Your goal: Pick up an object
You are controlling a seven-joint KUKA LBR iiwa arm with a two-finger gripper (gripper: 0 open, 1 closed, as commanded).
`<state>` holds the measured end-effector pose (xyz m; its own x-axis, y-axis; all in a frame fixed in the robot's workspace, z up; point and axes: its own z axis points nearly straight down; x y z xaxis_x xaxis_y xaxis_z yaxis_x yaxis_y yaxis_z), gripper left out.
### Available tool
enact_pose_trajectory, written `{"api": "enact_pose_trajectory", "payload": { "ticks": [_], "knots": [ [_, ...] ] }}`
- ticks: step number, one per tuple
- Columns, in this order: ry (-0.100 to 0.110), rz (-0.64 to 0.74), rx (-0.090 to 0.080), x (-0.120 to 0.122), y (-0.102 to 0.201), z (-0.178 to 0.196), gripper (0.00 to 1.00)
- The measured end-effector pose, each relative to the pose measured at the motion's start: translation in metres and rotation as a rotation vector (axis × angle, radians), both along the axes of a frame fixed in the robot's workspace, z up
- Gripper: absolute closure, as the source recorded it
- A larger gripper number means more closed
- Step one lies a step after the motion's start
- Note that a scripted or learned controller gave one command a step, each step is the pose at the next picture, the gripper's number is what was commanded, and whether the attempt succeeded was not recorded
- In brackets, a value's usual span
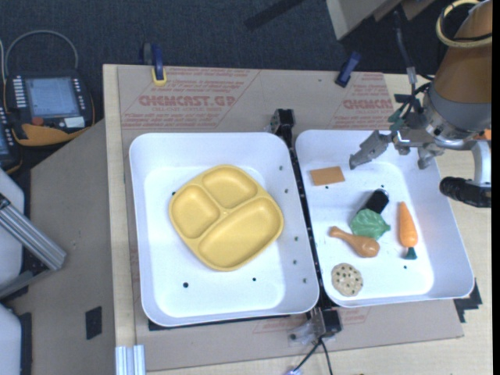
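— What do we find hard to make out?
— The arm (467,61) is cut off at the right edge, and we cannot tell the gripper's (391,148) state.
— What do we count?
— Two bins (148,209), one yellow divided plate (226,217); right bin (437,280): carrot (406,223), drumstick (355,241), lettuce (369,224), cracker (326,176), cookie (347,279), all below the gripper.

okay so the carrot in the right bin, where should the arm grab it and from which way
Probably across the orange body of the carrot, near its wider middle, coming straight down from above. It lies flat, lengthwise up the bin, so closing across its narrow width suits it. Its right side faces bare floor; the lettuce sits apart on its left. The green tip looks too small to hold.
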<state>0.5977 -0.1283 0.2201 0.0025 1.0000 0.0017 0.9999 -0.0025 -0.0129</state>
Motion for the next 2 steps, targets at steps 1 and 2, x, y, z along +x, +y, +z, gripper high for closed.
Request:
{"api": "enact_pose_trajectory", "payload": {
  "ticks": [1,2],
  "knots": [
    [-0.014,0.003,-0.002,0.003,0.0,0.007,0.0],
    [-0.007,0.002,-0.001,0.001,0.002,-0.056,0.0]
  ]
}}
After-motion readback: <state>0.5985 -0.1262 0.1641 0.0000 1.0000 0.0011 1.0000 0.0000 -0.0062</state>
